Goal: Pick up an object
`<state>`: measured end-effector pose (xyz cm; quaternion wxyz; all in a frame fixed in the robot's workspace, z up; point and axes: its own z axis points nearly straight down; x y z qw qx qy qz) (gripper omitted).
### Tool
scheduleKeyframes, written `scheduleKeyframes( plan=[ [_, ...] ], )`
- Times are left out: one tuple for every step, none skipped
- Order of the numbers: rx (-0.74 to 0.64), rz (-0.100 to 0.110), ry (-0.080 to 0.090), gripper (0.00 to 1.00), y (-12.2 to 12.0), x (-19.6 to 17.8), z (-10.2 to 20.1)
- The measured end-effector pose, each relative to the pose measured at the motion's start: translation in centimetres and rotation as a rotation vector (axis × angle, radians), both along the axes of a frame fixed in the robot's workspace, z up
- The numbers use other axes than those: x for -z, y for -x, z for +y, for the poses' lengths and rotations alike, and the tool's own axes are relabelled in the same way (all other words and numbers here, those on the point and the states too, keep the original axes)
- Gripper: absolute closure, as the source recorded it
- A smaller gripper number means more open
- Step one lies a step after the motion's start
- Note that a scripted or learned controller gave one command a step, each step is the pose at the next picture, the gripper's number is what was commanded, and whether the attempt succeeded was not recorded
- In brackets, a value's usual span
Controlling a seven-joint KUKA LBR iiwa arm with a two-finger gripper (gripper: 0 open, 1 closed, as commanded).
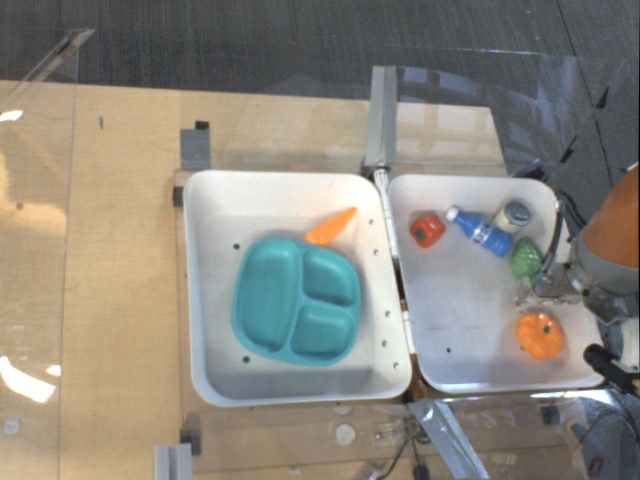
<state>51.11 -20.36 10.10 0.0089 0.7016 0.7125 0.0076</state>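
Observation:
The right bin [470,363] holds several small objects. A red piece [427,229] lies near its far left. A blue bottle [480,230] with a white cap lies tilted beside a small grey can [516,214]. A green item [526,258] sits near the right wall, and an orange round fruit [540,335] rests at the near right. My gripper [538,289] reaches in from the right edge and hangs between the green item and the orange fruit, low over the bin floor. Nothing shows between its tips.
The left bin [215,268] holds a teal divided plate [297,301] and an orange carrot [331,226] by its far right wall. The arm's orange band [610,233] stands over the right bin's right rim. A metal post [380,118] rises behind the bins.

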Motion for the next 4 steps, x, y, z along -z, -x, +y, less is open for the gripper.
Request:
scheduleKeyframes(
  plan=[
    [0.0,0.0,0.0,0.0,0.0,0.0,0.0],
    [-0.023,0.002,0.003,0.0,1.5,1.0,-0.2],
    [-0.026,-0.004,0.004,1.0,1.1,0.0,-0.1],
    [-0.026,-0.003,0.004,0.0,1.1,0.0,-0.1]
  ],
)
